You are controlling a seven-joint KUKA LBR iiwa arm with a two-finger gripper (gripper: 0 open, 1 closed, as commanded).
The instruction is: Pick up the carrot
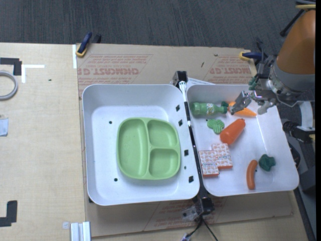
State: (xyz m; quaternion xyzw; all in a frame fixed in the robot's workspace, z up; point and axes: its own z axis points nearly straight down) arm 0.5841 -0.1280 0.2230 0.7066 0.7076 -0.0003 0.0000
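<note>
The carrot (245, 113) is a small bright orange wedge lying at the back of the right bin (281, 182), just right of a green bottle (208, 108). My gripper (251, 106) hangs right over it, reaching in from the right. Its fingers stand open, one dark fingertip (239, 103) at the carrot's left end and the other near its right end. The carrot rests on the bin floor, partly covered by the gripper.
A larger orange-red tapered vegetable (232, 131) lies just in front of the carrot, beside a small green piece (216, 125). Cracker packs (215, 161), an orange sausage (251, 174) and broccoli (267, 162) lie nearer the front. The left bin (95, 134) holds a green divided plate (149, 148).
</note>
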